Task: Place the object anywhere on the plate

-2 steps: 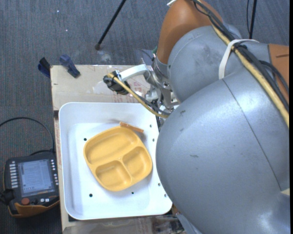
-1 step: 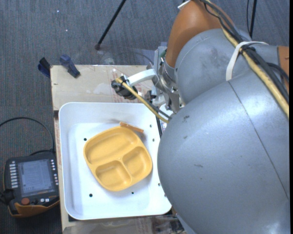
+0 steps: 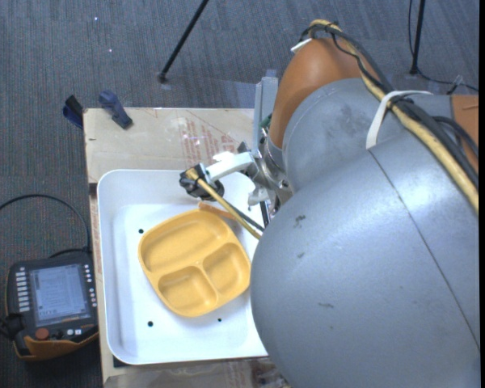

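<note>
Yellow plate (image 3: 196, 263) sits in white bin (image 3: 121, 297), lower left of frame. Claw (image 3: 264, 200) hangs by plate's upper right edge; apart or clamped, can't tell. Best centre over a compartment before release

The worktop (image 3: 166, 136) is a pale brown board with faint reddish marks, bare along its far strip and in a thin margin down its left side. A shallow white bin (image 3: 113, 217) lies flat on it and covers most of the near part. A yellow plate (image 3: 194, 265) with three compartments rests on the floor of the bin. A small blue thing (image 3: 115, 109) sits at the worktop's far left corner.
</note>
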Controlling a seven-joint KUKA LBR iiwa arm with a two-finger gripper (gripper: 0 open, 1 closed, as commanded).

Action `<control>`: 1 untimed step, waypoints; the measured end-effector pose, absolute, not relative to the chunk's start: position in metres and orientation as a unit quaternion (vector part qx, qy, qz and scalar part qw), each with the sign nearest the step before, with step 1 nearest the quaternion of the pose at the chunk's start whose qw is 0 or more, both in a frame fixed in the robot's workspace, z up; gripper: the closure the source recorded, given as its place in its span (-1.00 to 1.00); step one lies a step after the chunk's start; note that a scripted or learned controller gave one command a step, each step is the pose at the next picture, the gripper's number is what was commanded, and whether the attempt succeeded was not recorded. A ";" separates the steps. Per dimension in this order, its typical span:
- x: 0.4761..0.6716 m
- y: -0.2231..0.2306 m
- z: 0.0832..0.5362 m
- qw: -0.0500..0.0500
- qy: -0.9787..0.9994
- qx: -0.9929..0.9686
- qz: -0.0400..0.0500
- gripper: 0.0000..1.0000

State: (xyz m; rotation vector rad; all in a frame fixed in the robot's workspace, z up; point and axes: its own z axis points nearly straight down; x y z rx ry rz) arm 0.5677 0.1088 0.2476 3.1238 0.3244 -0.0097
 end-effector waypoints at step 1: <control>0.591 0.037 0.220 0.000 0.100 0.995 -0.003 -1.00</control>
